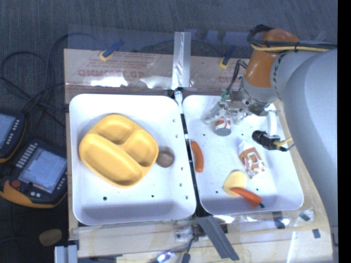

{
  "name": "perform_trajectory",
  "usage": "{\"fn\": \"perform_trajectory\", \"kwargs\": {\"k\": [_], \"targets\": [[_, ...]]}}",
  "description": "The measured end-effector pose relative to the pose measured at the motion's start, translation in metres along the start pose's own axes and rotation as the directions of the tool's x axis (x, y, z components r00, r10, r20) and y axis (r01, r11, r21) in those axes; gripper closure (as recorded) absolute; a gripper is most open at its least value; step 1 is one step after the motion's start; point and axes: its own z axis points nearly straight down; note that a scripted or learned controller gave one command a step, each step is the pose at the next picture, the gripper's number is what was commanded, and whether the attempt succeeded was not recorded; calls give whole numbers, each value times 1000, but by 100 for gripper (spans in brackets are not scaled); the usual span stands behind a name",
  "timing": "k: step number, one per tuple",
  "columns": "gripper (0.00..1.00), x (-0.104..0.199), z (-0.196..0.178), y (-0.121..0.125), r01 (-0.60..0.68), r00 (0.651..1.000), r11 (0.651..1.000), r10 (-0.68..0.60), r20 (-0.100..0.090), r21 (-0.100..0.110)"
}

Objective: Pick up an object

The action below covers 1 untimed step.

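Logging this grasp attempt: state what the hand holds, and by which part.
Cannot be told. The hand sits right over a small red-and-white object in the right white bin, but no grip is visible.

Grey KUKA arm (312, 92) with an orange wrist band (262, 64).
Broad, smooth pale-grey casing; glossy rounded orange collar; black cables loop over it; a metallic, silver-toned gripper (224, 114) sits below.

One fixed camera, high over the bench, looking down at a slant.
It takes in both white bins (186, 201) whole, from fairly far back; beyond the bins' far edge lies dark floor, and the arm (307, 92) enters from the right.
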Motion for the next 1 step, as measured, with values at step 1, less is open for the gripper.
{"fn": "perform_trajectory", "kwargs": {"k": [1], "targets": [[100, -1, -11, 1, 1, 1000, 1000, -1, 4, -2]]}}
